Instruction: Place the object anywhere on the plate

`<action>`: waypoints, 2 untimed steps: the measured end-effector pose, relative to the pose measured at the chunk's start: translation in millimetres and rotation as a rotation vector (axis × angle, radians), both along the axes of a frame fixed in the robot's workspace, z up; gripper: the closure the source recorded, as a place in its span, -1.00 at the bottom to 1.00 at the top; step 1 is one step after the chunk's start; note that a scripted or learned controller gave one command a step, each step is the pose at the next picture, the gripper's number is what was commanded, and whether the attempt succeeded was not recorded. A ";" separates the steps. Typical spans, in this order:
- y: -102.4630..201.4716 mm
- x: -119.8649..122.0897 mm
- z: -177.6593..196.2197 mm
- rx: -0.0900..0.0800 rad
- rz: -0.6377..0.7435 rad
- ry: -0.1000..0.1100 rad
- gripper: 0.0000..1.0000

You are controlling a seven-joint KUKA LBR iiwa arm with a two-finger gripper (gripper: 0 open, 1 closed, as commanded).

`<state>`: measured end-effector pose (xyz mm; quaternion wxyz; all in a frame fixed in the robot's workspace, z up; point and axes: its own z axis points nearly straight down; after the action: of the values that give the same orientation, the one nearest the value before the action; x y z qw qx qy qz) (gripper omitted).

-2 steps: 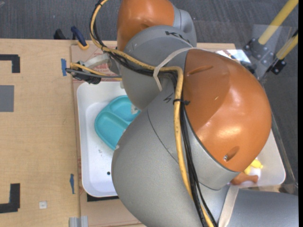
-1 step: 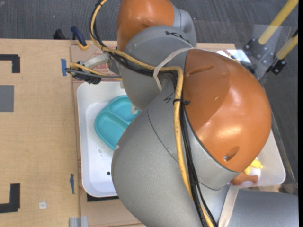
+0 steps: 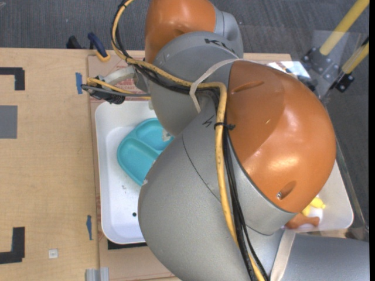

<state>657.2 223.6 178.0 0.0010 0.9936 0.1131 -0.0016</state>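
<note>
Here the arm [image 3: 234,174] covers most of the bin [image 3: 108,174] with the teal plate [image 3: 137,154]; the gripper's state cannot be told.

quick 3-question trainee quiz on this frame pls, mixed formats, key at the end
1. True or false: the turquoise plate lies in the left white bin.
2. Multiple choice: what covers most of the plate from the camera? A) a cardboard box B) the grey and orange arm C) a towel
3. Fill in: a small ____-coloured object peeks out in the right bin, beside the arm.

Key: 1 true; 2 B; 3 yellow. The plate is divided into compartments, and only its left part is visible. Whether the claw is open or shut cannot be told, since the arm's body blocks the view.
</note>
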 end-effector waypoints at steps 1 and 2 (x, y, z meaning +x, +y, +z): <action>0.0 0.0 0.0 0.000 0.000 0.000 -1.00; 0.0 0.0 0.0 0.000 0.000 0.000 -1.00</action>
<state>657.2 223.6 178.0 0.0010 0.9936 0.1131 -0.0016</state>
